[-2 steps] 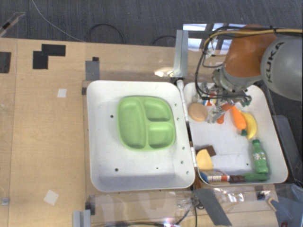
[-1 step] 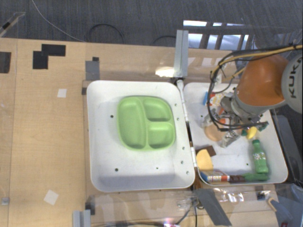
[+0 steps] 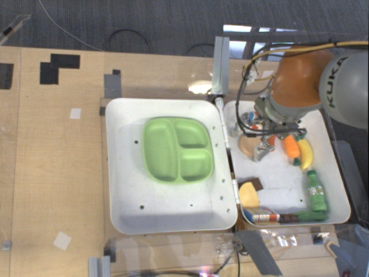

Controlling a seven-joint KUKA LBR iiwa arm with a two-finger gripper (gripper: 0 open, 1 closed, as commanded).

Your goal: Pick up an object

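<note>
Camera view, arm: the grey arm (image 3: 346,91) with its orange band (image 3: 297,77) reaches in from the right and hangs over the upper part of the right bin (image 3: 340,209).
Camera view, end effector: the end effector (image 3: 264,150) points down at the bin floor, low over a tan round piece (image 3: 248,147); whether it is released or clenched I cannot tell, and nothing is seen held in it.
Camera view, candidate objects: an orange carrot (image 3: 292,147) and a yellow banana (image 3: 305,154) lie just beside the end effector, touching each other; a green bottle (image 3: 315,194) lies by the right wall; a yellow wedge (image 3: 249,197) with a small brown piece (image 3: 252,184) sits at the lower left; a marker-like stick (image 3: 271,217) lies along the bottom wall.
Camera view, left bin: the left bin (image 3: 132,212) holds a green divided tray (image 3: 176,149), well apart from the arm.
Risk: the carrot and banana are crowded, so a closing grasp may nudge one away or catch both; the tan piece looks flat and may slip out.
Orientation: carrot and banana run top to bottom, slightly slanted; the bottle's long axis is likewise upright in the view, cap toward the top.
</note>
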